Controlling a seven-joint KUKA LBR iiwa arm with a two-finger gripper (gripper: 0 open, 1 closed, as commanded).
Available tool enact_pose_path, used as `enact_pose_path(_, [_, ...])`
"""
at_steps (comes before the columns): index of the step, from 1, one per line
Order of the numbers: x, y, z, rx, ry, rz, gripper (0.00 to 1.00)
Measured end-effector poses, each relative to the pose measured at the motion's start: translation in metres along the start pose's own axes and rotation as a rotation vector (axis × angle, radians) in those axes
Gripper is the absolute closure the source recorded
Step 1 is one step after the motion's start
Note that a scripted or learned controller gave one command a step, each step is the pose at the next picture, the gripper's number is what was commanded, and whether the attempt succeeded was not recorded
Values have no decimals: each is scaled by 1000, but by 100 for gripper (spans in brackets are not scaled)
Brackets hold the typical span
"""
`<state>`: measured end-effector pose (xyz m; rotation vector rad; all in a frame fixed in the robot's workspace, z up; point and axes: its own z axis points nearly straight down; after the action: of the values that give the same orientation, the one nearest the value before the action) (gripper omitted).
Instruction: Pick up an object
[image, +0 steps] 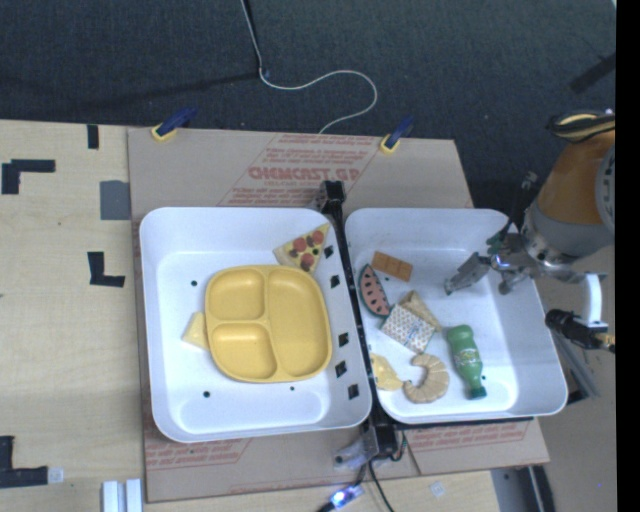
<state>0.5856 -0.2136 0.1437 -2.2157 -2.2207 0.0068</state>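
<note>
Tabletop (70, 300) carries two shallow white bins side by side on a cardboard sheet (300, 165).

Left bin (165, 400): yellow divided plate (268, 323) sits near centre; a pale yellow wedge (193, 328) pokes out from under its left edge; a pizza slice toy (305, 248) lies at the upper right corner against the divider.

Right bin (530, 390): watermelon slice (374, 290) by the divider, orange-brown block (392, 267) just above it, checkered packet (407, 324) in the middle, pale yellow piece (384, 372) and a croissant-like pastry (428, 378) toward the near wall, green bottle (466, 360) lying on its side to their right. All candidates rest on the bin floor; none lifted.

Claw (482, 274) hangs over the upper right part of the right bin, fingers spread apart, nothing between them. It is apart from every object; the nearest are the checkered packet and the green bottle, below and to its left. Arm (575, 190) enters from the right.

Status, judged: pick not yet made. No grasp, no contact. Remaining: choose a target, descend over it, close, lift clear of the bin.
</note>
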Motion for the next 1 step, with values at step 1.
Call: enact_pose_path(1, [2, -1, 55, 1, 0, 0, 0])
